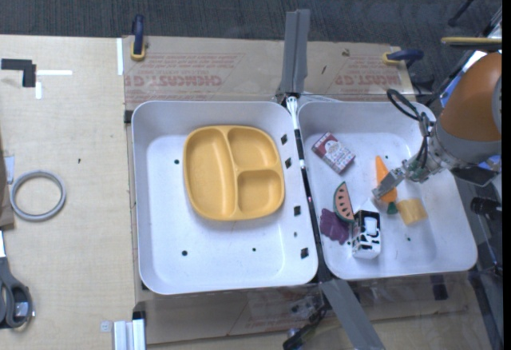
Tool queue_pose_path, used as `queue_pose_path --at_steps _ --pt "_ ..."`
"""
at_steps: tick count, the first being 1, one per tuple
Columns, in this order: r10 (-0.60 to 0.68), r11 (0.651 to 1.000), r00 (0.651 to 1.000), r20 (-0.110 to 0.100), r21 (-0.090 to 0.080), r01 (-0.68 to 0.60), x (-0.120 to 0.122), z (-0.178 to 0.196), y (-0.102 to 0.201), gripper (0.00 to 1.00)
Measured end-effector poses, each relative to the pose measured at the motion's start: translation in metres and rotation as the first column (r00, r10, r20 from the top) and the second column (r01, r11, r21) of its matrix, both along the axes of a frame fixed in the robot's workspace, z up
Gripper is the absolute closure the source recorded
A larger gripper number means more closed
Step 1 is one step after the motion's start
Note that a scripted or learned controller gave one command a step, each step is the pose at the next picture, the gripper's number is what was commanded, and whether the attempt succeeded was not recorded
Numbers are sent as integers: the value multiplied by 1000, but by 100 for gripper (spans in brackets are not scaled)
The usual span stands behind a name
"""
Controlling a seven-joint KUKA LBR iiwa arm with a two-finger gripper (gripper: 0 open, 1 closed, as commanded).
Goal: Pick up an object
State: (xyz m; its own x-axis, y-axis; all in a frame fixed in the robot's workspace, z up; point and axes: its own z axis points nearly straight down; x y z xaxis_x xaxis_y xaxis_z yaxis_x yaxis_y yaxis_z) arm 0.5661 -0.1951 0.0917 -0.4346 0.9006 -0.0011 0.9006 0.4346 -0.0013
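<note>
I have the arm (471, 113) reaching in over the right bin (447, 260), and the gripper (389, 188) sits low among the small things there, near the middle of that bin. It is right on the carrot (382, 173), an orange piece lying lengthwise toward the back wall, with its green end (392, 208) just beside the claw. I cannot tell from this slant whether the claw is wide or closed, nor whether anything is held.

The things are scattered loosely, which suits a grab from above: a yellow block (412, 211) just right of the gripper, a red box (333, 152) toward the back left corner, a watermelon slice (343, 201) and a purple piece (333, 224) along the left wall, and a black-and-white item (366, 233) near the front edge. Most lie apart, so there is room to come down.

The yellow plate (234, 172) fills the middle of the left bin (160, 260), likely as a landing place.

I judge the carrot the target.
</note>
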Motion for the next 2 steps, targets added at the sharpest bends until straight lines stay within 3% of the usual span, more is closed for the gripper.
queue_pose_path --at_steps 1,2 --pt "4 1000 1000 1 -2 -4 1 9 1 100" --pt "6 1000 1000 2 0 -6 44 0 -26 100"
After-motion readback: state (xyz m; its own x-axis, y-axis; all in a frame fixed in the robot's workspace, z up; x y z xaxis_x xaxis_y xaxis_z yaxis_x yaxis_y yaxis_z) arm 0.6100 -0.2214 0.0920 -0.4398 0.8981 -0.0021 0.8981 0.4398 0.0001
